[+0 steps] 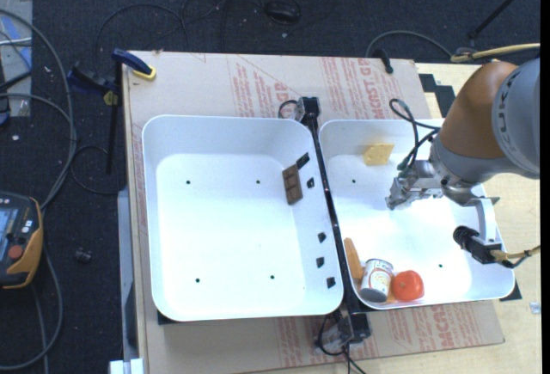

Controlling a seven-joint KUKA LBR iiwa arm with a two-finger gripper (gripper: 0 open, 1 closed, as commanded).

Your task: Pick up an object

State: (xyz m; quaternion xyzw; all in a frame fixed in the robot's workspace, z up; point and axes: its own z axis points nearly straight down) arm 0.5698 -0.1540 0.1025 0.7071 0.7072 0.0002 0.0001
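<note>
— Camera view from overhead: where's the claw?

— Over the right bin, about mid-bin, the grey arm with its orange band reaching in from the right. From here I cannot tell how the claw stands, and I see nothing in it.

— What's lying in that bin?

— A yellow chunk near the far wall, beyond the claw. At the near left corner, a small can on its side, an orange ball touching it, and an orange stick along the wall.

— The left bin?

— A brown bar by its right wall.

— Any writing?

— Red lettering on the cardboard covering the bench, too broken to read.
</note>
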